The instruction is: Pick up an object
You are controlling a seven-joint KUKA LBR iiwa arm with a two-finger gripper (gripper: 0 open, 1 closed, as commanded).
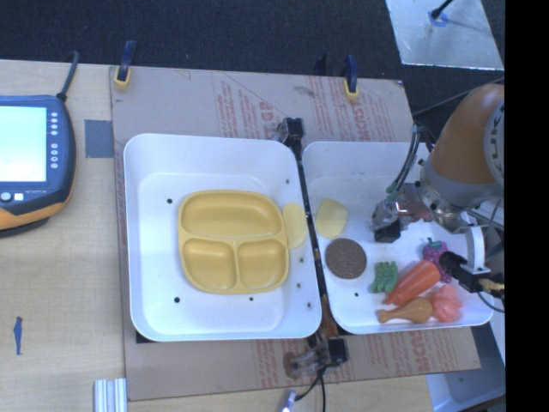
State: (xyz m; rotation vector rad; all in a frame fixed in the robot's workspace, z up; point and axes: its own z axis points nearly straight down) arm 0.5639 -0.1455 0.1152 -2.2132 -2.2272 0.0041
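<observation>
The right white bin (360,166) holds toy food: a pale yellow chip-like piece (331,217), a brown round patty (346,257), a green piece (384,276), an orange carrot (414,281), a purple piece (433,251), a pink piece (446,303) and a tan drumstick (407,314). My gripper (389,224) hangs low over the middle of that bin, right of the yellow piece and above the patty and green piece. Nothing shows between its dark fingers.
The left white bin (146,230) carries a yellow divided tray (233,239). A teach pendant (30,161) lies at the far left on the bench. Blue clamps (350,74) hold the cardboard sheet at the back edge. The grey and orange arm (467,148) overhangs the right bin's right side.
</observation>
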